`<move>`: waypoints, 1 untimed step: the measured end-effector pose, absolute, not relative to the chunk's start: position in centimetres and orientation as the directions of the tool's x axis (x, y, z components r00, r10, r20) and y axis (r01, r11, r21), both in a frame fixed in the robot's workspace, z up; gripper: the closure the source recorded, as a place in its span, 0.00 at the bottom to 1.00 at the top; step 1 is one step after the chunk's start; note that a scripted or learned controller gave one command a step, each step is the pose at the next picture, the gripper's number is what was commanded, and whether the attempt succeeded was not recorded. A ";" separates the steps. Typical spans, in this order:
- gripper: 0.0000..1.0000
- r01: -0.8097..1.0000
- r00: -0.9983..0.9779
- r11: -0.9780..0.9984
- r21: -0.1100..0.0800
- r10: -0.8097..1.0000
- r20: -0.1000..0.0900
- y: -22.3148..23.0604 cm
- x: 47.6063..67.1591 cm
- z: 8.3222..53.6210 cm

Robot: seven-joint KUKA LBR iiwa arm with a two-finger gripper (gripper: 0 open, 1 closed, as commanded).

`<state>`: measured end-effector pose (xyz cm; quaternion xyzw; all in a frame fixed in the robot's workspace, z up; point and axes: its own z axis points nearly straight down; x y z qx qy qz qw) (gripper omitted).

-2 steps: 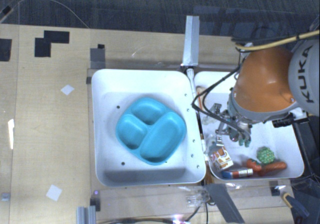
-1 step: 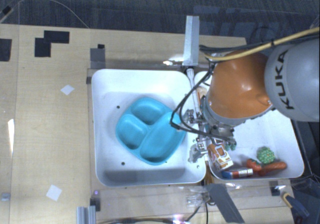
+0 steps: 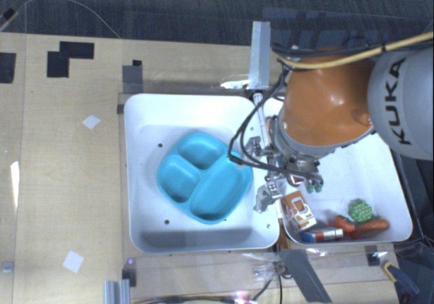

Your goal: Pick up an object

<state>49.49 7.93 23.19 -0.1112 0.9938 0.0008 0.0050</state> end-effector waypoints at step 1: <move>0.00 -0.432 -0.902 0.902 -0.001 -0.432 -0.009 7.1 54.0 21.1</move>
